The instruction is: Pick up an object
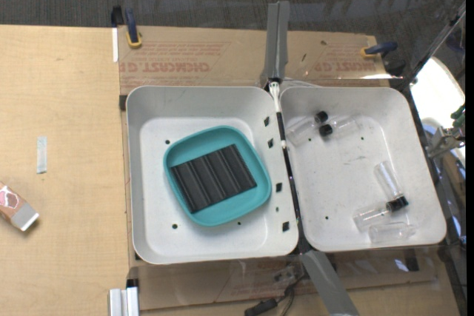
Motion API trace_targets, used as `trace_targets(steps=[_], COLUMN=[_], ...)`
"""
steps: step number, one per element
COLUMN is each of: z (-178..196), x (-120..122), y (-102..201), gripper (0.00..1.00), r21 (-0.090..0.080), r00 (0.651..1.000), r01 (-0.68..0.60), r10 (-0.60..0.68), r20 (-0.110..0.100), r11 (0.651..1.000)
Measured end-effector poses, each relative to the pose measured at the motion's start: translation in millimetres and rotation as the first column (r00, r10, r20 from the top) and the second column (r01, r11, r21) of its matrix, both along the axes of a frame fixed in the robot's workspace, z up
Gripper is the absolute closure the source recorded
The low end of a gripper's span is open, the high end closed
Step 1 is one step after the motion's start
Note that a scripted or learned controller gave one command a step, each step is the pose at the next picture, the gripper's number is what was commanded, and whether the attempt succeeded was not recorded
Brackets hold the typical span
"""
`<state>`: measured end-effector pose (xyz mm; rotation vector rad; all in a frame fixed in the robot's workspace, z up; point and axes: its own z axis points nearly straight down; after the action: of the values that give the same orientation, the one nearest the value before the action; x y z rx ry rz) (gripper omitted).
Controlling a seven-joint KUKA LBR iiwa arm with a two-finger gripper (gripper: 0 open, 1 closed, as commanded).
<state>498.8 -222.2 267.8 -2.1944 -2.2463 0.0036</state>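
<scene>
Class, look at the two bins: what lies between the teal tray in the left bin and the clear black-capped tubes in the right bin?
In the camera view, between the teal plastic tray and the clear black-capped tubes lie the bins' adjoining white walls.

Red print on cardboard sheet (178, 55) behind the bins, upside down/mirrored, approx "CHEMCRZT", not sure. Second red print on right too faint to read.

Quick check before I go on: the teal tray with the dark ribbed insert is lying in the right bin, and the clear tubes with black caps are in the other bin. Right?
Not quite. The camera view shows the teal tray with its dark ribbed insert lying in the left bin, not the right. The clear tubes with black caps are in the other bin, the right bin.
</scene>
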Motion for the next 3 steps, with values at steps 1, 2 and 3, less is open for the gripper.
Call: trace_targets(steps=[1,2,3], z=[3.5,3.5,3.5], x=[24.2,24.2,24.2], y=[-0.4,-0.2,-0.2], gripper=[1.0,0.0,0.0], r21=[-0.001,-0.001,-0.001], r00=[0.999,0.999,0.999], r01=[-0.036,-0.036,-0.036], r10=[0.036,0.036,0.036], r20=[0.001,0.001,0.001], r11=[0.999,0.999,0.999])
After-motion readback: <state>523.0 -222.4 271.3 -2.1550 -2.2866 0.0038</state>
